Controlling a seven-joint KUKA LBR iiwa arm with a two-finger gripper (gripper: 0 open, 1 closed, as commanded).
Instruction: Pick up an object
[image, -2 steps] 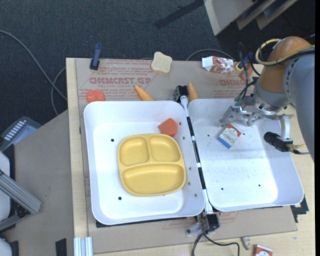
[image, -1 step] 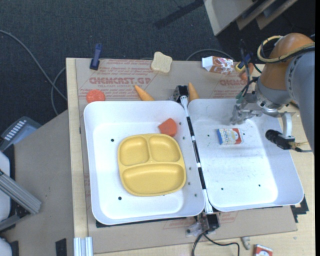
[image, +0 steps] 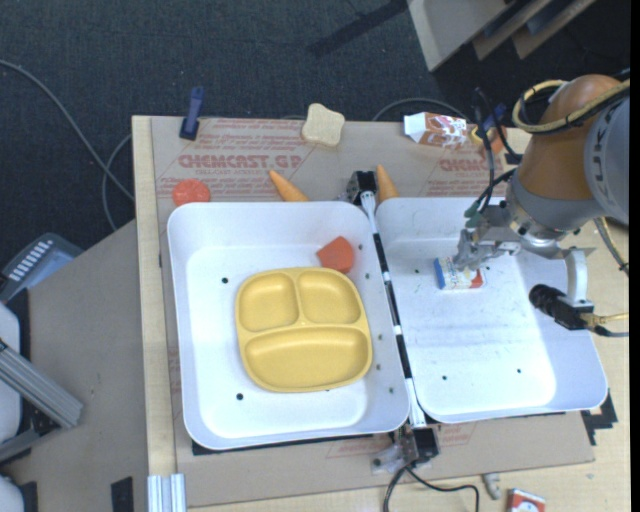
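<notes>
A small blue, white and red packet (image: 455, 278) lies in the upper middle of the right bin (image: 500, 400). My gripper (image: 468, 260) reaches down from the right and sits right over the packet's upper right edge, touching or nearly touching it. The packet still rests on the bin floor. In the left bin (image: 200, 330) a yellow divided plate (image: 300, 330) fills the middle, and an orange block (image: 338, 254) lies just beyond its far right corner.
Behind the bins on the cardboard lie a bread-shaped piece (image: 323, 123), an orange carrot (image: 288, 187), a red disc (image: 190, 192), a blue clip (image: 191, 112) and a small carton (image: 437, 129). A black fitting (image: 555, 305) on the arm hangs over the right bin's right side.
</notes>
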